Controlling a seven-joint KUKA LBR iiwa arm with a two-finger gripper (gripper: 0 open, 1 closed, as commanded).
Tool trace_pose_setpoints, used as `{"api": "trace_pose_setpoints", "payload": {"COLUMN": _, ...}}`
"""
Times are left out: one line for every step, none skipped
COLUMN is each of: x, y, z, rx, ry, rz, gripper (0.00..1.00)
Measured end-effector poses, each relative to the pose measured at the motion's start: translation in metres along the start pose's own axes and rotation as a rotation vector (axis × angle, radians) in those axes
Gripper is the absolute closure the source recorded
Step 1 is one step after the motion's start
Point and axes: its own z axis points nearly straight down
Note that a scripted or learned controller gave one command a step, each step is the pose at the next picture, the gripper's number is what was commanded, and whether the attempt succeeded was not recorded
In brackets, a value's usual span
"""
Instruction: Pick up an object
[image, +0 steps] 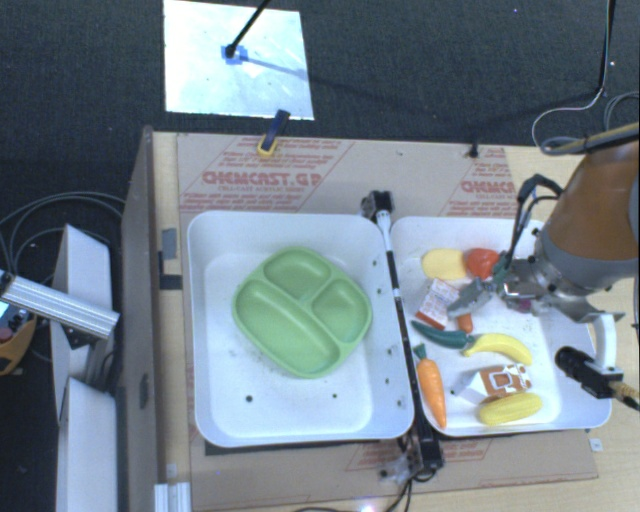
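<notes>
A: Where do we locate the tool (478, 296)?

B: We see it low over the right bin (560, 425), reaching in from the right. Its grey fingers (467, 300) stand spread apart, with nothing between them.

A: Which objects lie near it?

B: We note a white-and-red packet (438, 298) just left of the fingertips and a small orange piece (465, 322) just below them. A red tomato (482, 262) and a yellow lemon (444, 264) lie above, touching each other.

A: And lower in that bin?

B: We find a green pepper (440, 334), a banana (500, 346), a carrot (431, 389) along the left wall, a brown-and-white carton (500, 380) and a yellow corn cob (510, 408).

A: What does the left bin (215, 300) hold?

B: We see a green divided plate (301, 311), lying flat near its middle.
</notes>
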Motion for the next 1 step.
{"api": "trace_pose_setpoints", "payload": {"x": -0.0079, "y": 0.0131, "z": 0.1066, "rx": 0.007, "ry": 0.001, "rz": 0.002, "gripper": 0.00}}
